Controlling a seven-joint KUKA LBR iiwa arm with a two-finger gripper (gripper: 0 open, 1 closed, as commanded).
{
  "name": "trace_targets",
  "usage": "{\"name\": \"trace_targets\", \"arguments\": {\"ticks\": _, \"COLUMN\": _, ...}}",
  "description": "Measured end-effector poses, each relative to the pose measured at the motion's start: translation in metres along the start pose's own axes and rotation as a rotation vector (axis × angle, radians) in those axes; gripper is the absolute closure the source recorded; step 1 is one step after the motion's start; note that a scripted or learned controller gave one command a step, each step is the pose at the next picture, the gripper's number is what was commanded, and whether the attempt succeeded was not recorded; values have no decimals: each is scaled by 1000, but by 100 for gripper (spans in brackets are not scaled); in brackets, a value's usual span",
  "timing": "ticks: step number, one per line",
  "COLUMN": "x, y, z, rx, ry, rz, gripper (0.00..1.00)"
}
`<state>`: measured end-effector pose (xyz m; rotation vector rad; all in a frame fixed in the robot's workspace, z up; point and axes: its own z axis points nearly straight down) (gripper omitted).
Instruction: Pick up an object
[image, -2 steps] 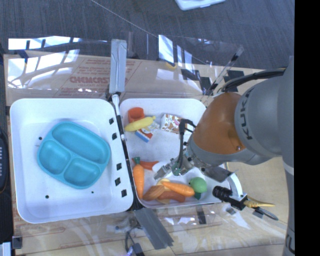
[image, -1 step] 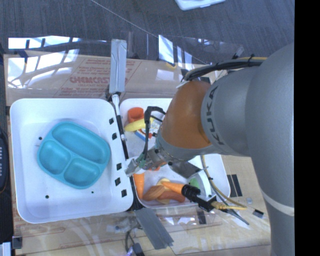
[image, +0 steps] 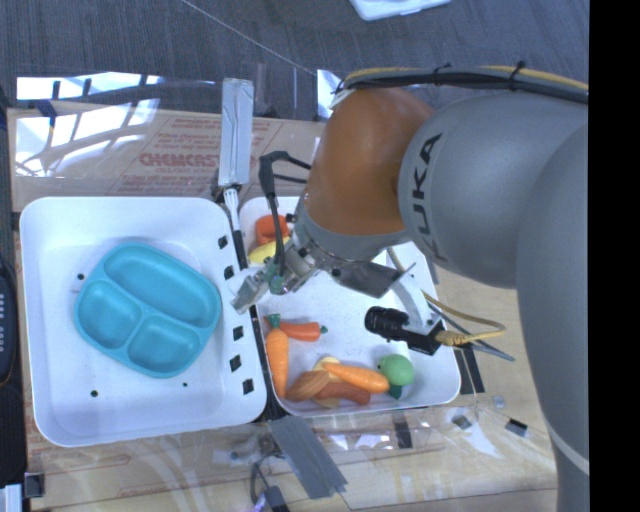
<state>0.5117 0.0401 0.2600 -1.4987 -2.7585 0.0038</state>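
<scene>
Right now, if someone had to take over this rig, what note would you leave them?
Gripper: low at the left edge of the right bin, with no grasp visible.
Things: toy carrots and a green piece lie at the right bin's near end. A blue divided plate lies in the left bin.
Done: nothing lifted yet.
Left: grasp one object and raise it.
</scene>
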Motion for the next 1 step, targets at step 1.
{"name": "trace_targets", "arguments": {"ticks": 1, "x": -27, "y": 10, "z": 44, "rx": 6, "ry": 5, "rz": -237, "gripper": 100}}
